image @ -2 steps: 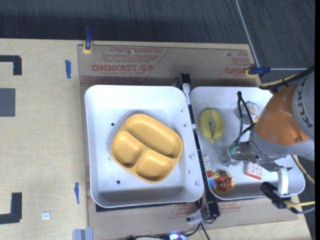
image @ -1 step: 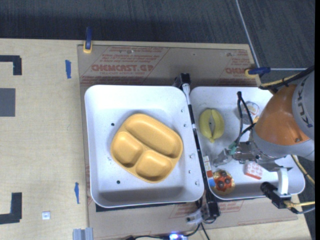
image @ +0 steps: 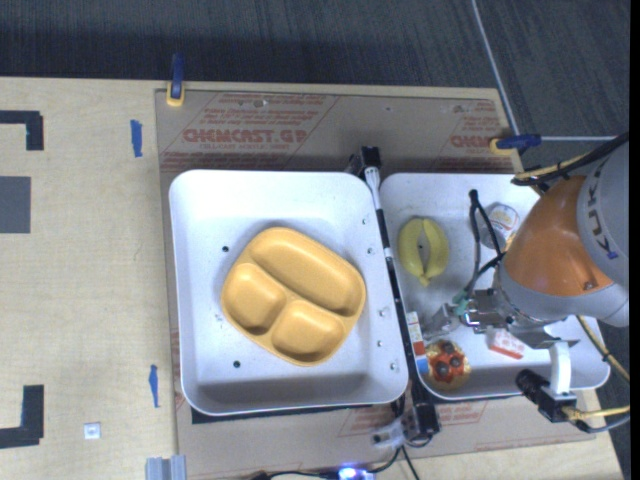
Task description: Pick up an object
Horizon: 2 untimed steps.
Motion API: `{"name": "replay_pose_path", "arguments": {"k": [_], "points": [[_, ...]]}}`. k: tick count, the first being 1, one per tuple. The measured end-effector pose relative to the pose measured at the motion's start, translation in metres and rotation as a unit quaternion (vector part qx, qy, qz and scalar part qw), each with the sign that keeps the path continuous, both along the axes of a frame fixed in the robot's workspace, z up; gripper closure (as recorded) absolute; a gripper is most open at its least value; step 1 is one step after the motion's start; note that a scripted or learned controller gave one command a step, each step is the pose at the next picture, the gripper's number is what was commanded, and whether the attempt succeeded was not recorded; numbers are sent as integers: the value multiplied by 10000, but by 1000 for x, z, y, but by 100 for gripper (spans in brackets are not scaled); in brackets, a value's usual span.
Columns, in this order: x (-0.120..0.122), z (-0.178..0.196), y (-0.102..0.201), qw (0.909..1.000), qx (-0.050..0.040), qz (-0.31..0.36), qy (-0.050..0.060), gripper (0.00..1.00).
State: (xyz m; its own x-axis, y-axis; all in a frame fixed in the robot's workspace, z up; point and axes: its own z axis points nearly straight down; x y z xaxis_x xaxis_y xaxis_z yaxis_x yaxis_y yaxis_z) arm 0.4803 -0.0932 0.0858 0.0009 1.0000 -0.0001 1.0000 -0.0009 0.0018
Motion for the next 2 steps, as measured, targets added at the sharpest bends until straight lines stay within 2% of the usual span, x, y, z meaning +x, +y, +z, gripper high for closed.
{"name": "replay_pose_path", "arguments": {"k": [1, 2], "points": [[2, 11, 0, 10000, -9, -1, -32, 100], [2, 11, 0, 10000, -8, -1, -30, 0]]}}
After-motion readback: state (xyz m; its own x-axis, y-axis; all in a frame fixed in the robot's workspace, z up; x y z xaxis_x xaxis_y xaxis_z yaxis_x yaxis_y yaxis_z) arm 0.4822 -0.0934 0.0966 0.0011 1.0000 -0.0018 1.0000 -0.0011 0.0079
